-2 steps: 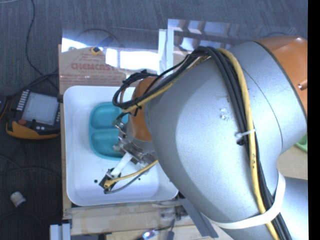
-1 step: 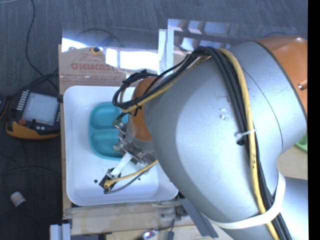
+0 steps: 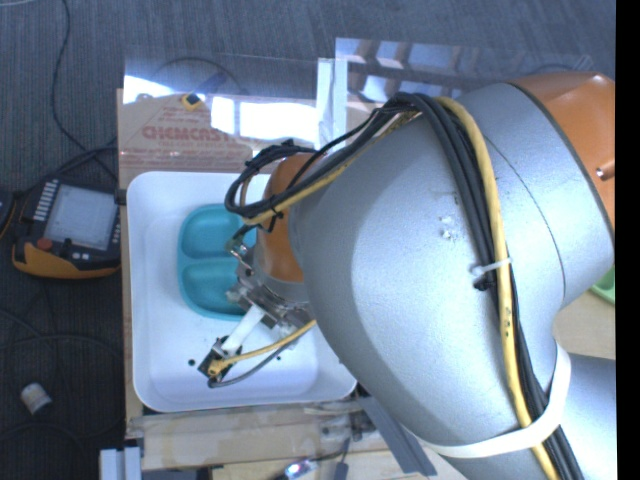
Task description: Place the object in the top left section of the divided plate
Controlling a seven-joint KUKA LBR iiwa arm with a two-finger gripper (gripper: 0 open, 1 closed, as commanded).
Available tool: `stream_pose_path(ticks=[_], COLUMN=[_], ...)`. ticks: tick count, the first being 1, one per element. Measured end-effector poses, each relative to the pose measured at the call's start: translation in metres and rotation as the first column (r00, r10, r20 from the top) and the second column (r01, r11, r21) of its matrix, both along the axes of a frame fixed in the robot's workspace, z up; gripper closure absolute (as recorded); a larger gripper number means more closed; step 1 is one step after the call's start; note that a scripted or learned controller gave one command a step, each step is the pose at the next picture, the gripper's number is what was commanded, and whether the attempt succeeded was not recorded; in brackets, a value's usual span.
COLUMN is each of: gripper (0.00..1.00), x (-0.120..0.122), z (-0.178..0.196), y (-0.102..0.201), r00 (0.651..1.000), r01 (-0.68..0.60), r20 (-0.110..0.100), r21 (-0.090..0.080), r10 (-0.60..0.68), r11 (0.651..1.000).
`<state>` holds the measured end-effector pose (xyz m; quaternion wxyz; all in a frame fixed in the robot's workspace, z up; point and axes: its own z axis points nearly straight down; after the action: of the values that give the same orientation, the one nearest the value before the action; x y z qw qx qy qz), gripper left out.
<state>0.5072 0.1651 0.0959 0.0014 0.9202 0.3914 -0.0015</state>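
Grey arm [image 3: 450,268] up close, end effector [image 3: 248,298] at teal divided plate [image 3: 200,236] right edge (grip: cannot tell). Likely approach step; next, align over top-left section.

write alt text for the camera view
A big grey robot arm with an orange band reaches in from the right and covers much of a white bin. A teal divided plate lies in the bin, partly hidden under the arm. A handheld controller sits on the floor to the left.
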Motion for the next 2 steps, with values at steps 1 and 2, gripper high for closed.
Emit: stream_pose_path(ticks=[1,2], gripper=[0.00,0.00], x=[0.0000,0.0000], z=[0.0000,0.0000], y=[0.0000,0.0000], r00=[1.000,1.000], r01=[0.000,0.000], r20=[0.000,0.000], r21=[0.000,0.000], r10=[0.000,0.000], r11=[1.000,1.000])
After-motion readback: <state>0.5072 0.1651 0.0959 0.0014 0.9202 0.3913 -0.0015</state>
